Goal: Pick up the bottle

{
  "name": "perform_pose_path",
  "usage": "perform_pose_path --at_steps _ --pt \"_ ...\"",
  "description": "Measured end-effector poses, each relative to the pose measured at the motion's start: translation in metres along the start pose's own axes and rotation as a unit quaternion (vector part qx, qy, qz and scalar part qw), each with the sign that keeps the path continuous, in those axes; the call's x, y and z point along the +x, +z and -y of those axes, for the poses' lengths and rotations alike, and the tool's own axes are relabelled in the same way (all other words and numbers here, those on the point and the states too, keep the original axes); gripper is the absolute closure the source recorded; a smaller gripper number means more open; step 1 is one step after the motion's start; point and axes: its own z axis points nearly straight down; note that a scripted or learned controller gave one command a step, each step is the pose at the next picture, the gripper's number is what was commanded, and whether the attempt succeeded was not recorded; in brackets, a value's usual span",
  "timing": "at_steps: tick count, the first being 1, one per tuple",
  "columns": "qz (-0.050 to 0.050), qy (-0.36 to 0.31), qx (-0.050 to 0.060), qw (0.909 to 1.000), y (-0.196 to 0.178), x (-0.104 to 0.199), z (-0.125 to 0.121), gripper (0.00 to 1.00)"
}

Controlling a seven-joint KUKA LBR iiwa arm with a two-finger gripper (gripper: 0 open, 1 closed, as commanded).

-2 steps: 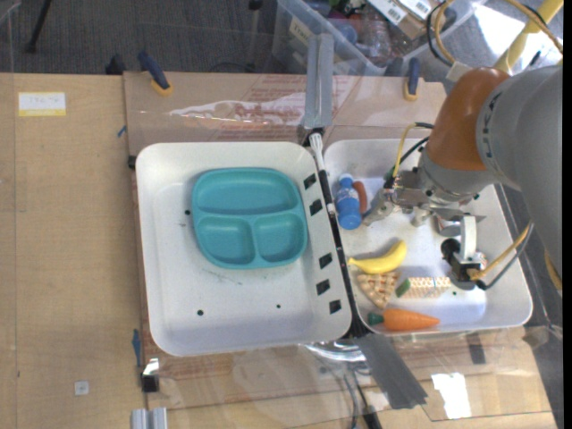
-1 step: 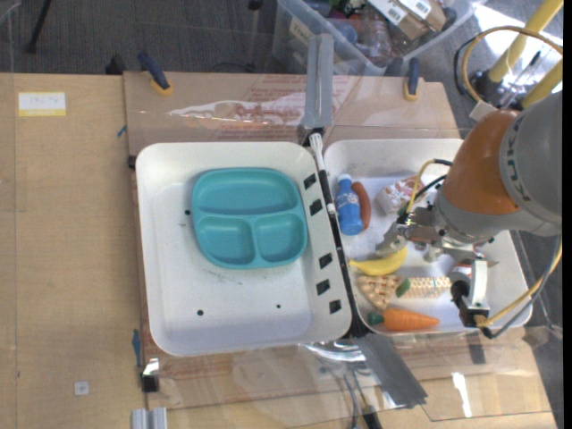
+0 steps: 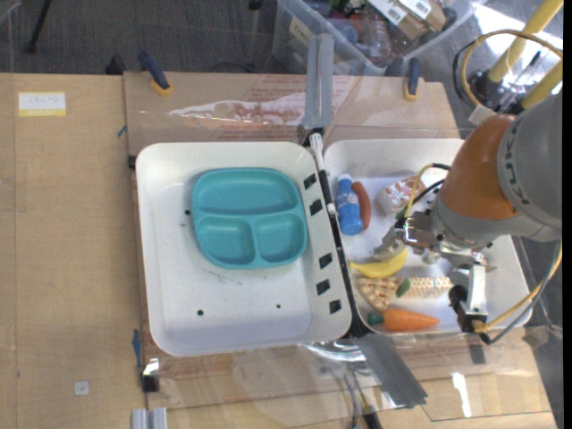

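Note:
The bottle (image 3: 348,206) is small and blue with a white cap, and lies along the left wall of the right bin (image 3: 393,153). A red sausage (image 3: 362,203) lies against its right side. My gripper (image 3: 418,242) hangs low over the middle of the right bin, under the orange band of the arm (image 3: 478,186). It is to the right of the bottle and slightly nearer the front, above the tip of a banana (image 3: 379,264). A gap of bin floor separates it from the bottle.
The right bin also holds a carrot (image 3: 410,320), a waffle piece (image 3: 379,290), a corn cob (image 3: 428,284) and a wrapped packet (image 3: 401,193). A teal divided plate (image 3: 249,216) sits in the left bin (image 3: 170,266). A crate of clutter (image 3: 380,7) stands behind the bench.

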Motion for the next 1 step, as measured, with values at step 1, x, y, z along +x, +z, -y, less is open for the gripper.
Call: perform_pose_path --at_steps 1 --pt "0.000 0.133 0.001 0.9911 0.0000 -0.0105 0.0586 0.00"
